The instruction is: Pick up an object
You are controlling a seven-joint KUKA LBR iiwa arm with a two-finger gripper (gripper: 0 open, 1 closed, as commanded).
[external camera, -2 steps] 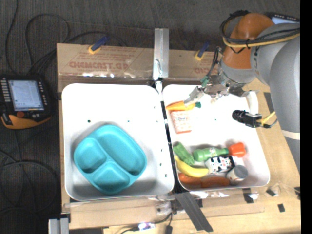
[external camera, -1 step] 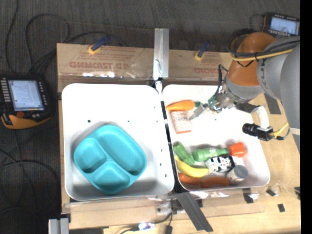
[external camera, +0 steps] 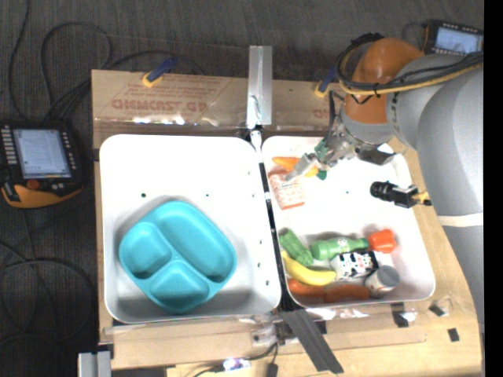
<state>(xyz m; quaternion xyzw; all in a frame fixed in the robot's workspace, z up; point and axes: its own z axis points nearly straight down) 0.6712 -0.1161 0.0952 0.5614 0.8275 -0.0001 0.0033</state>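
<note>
Two bins, one crowded corner

Two white bins sit side by side on the surface — the left bin carries one teal divided tray, the right bin the loose objects. Most lie heaped along its near wall: one banana, one green bottle, one orange-capped piece, likely slid there together. One orange-and-white packet lies apart near the divider, just beside the gripper, low over it. Whether the fingers are released or clenched I cannot tell.

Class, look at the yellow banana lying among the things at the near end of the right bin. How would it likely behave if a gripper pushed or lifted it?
The banana is curved, so pushed it would probably pivot rather than roll straight. It looks smooth and glossy, so it may slip. The green bottle seems to touch it and would likely shift too.
</note>
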